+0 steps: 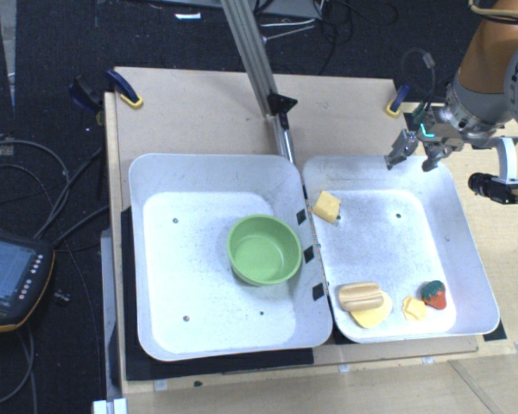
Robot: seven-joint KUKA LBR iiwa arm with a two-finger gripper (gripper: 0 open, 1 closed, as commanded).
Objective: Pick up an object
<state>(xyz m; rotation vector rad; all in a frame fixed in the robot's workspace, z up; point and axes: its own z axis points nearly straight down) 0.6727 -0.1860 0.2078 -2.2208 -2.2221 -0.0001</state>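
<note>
Open and holding nothing, the two jaws of the gripper (412, 155) spread apart with only air between them. The gripper hangs over the far edge of the right bin (466, 257), at the end of the grey arm (492, 59) with its orange band.

Four small things lie in the right bin. One yellow block (327, 206), like a piece of cheese, sits alone near the left wall, in the far half of the bin. It is tilted, with one corner pointing toward the far side. One toy hot dog (360, 296) lies near the front wall. Its long side runs left to right, and it rests on top of a flat yellow piece (371, 315). Just beside that, to the right, is one small yellow chunk (413, 309). Touching that chunk is one red toy strawberry (434, 295) with a green top, and the green top points toward the far side.

One green bowl (264, 249) sits in the left bin (155, 231), close to the middle, right side up and open to the top.

Two white bins sit side by side on the tan bench (198, 110). One silver pole (250, 41) slants across the far side of the bench. One black hand-held screen (9, 279) lies off the bench at the left.
</note>
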